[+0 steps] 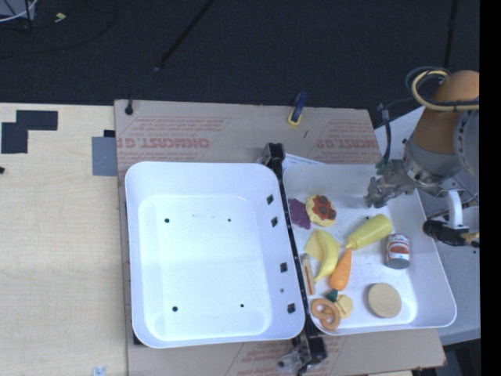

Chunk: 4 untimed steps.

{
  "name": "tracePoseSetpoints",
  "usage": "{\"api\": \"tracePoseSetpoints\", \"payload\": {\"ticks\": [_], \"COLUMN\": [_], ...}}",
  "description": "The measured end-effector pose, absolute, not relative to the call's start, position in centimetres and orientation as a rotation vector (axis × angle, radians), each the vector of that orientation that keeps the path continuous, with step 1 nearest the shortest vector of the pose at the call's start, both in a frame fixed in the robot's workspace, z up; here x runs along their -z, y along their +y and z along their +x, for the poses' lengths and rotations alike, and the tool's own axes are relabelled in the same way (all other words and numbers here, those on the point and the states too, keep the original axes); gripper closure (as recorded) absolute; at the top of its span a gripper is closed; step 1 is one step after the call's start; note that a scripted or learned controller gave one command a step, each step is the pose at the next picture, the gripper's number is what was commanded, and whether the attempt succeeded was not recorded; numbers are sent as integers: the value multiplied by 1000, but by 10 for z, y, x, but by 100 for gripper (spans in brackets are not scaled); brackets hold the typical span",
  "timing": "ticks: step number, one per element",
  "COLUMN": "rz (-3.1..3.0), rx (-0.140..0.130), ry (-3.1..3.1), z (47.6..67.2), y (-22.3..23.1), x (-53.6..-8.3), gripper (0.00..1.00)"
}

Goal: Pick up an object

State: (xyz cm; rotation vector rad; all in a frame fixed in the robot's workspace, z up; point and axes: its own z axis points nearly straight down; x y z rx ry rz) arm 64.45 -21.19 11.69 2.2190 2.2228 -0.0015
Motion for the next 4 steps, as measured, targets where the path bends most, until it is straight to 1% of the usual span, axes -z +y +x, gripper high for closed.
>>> {"api": "tracePoseSetpoints", "payload": {"ticks": [1,2,3,4], "rz": [2224,2227,2222,2209], "rx": [4,2,-1,-7], "ry": [2228,2221,2222,2226], "z": [597,565,504,626], "y": [-139,-184,-184,-145], "x": [-86,-88,-89,-89], "gripper": [100,100,100,100]}}
